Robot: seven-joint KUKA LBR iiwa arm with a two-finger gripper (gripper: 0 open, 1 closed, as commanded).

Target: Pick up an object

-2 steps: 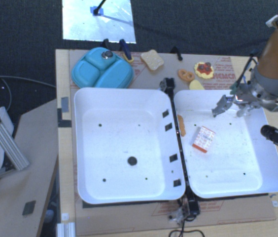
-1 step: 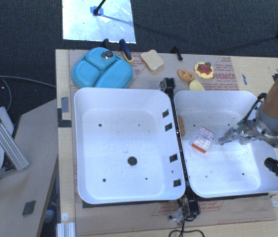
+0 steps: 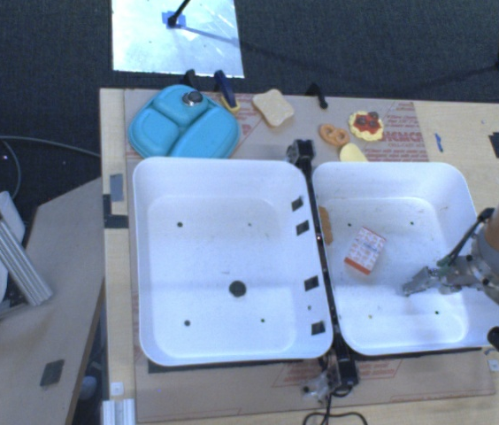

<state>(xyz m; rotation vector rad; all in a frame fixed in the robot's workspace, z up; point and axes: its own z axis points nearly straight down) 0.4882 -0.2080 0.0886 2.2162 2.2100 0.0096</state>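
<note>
**Arm low in the right bin, box sitting off to its left**

So the arm comes in from the right edge, with just the wrist end and a bit of the orange band visible up near the frame border. It's angled down and leftward into the right bin (image 3: 462,184), so the whole thing reads as a low, slanted reach rather than a straight-down one. The gripper (image 3: 416,283) is down near the bin floor in the right half of that bin, tip pointing left.

Honestly can't tell how the pincer is set. The tip is a small grey blur from this height, and I can't make out anything caught in it either.

The small box (image 3: 364,251), white with red-orange print, lies on the floor of the right bin, left of centre, tilted a bit. It's near the gripper tip but clearly apart from it, up and to the left.

The left bin (image 3: 223,180) has a small dark round thing (image 3: 237,288) on its floor.

Behind the bins on the bench: a blue divided plate (image 3: 184,124), a toast slice (image 3: 273,107), a pretzel (image 3: 333,135), a little tart-looking toy (image 3: 366,125) and a yellow piece (image 3: 352,153) right at the right bin's back rim.
</note>
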